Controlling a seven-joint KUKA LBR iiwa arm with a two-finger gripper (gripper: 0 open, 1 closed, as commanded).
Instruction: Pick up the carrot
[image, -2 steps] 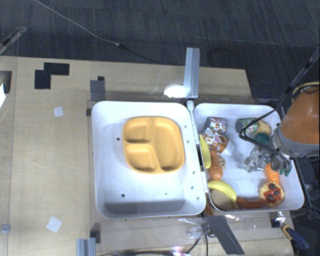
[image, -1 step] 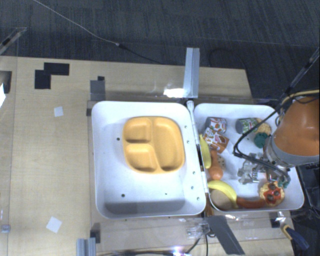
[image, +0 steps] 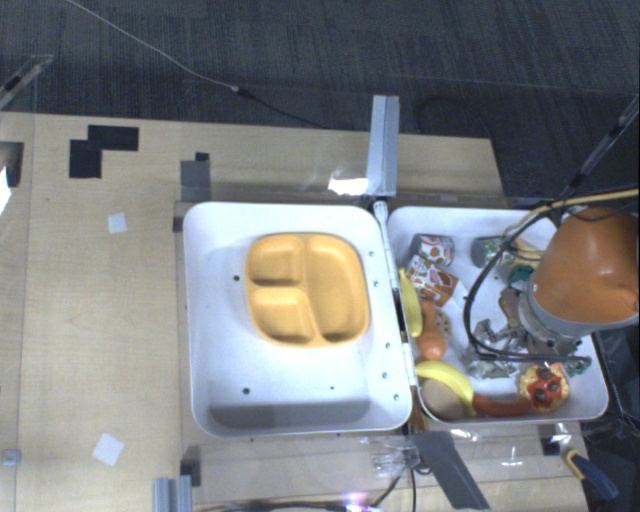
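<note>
Gripper (image: 520, 345) hung low in the right bin (image: 598, 400), under the orange band (image: 592, 268) of the arm, and the wrist and cables hid so much of it that I could not tell whether it was open or closed, nor whether it touched anything.

Nearest the camera, along the right bin's front wall, lay a dark red sausage-shaped item (image: 497, 404), with a banana (image: 446, 380) at its left end and a round pizza-like toy (image: 544, 387) at its right end, just below the gripper. Behind the banana, against the bin's left side, the carrot (image: 432, 336) lay roughly lengthwise, orange and tapered, well left of the gripper and apart from it. A thin yellow piece (image: 409, 302) sat just beside the carrot along the dividing wall. Farther back, 1 printed snack packet (image: 432, 268) rested near the rear left corner, and a greenish item (image: 497, 250) showed partly behind the cables.

The left bin (image: 215, 330) held a yellow divided plate (image: 304, 288) with 3 compartments, set toward its rear half. Both bins sat side by side on the wooden worktop (image: 90, 330), with a grey metal post (image: 384, 145) standing behind the gap between them.
</note>
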